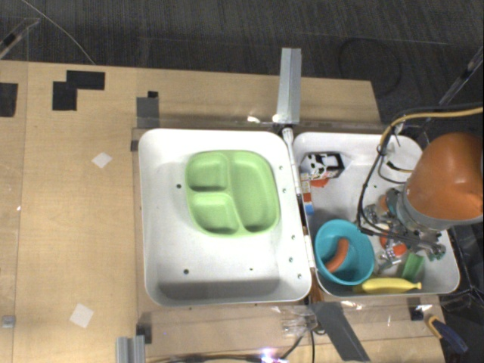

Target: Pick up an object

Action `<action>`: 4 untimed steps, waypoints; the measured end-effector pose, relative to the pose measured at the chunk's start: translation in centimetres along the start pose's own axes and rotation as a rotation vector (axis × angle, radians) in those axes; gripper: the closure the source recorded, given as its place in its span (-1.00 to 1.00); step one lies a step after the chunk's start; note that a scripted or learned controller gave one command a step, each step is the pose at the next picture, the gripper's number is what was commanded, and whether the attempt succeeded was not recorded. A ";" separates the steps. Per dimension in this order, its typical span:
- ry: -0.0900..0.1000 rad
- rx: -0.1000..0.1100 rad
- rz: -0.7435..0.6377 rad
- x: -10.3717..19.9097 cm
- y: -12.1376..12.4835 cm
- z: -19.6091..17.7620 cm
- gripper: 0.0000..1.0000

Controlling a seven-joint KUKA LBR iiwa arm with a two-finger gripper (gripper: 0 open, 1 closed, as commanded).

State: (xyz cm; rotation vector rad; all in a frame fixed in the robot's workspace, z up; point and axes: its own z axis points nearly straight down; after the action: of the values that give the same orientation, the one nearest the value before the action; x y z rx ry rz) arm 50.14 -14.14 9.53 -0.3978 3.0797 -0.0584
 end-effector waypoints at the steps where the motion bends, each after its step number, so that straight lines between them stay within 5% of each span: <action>1: 0.007 -0.026 -0.039 -0.3 1.2 0.3 -1.00; 2: -0.008 -0.021 -0.043 -0.9 1.1 -1.1 1.00; 3: 0.020 -0.035 0.207 -8.6 -3.2 -11.4 1.00; 4: 0.025 -0.040 0.265 -16.9 3.1 -10.7 1.00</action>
State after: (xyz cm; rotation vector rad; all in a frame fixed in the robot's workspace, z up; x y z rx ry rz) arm 65.25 -6.47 20.65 0.0125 3.1309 0.0059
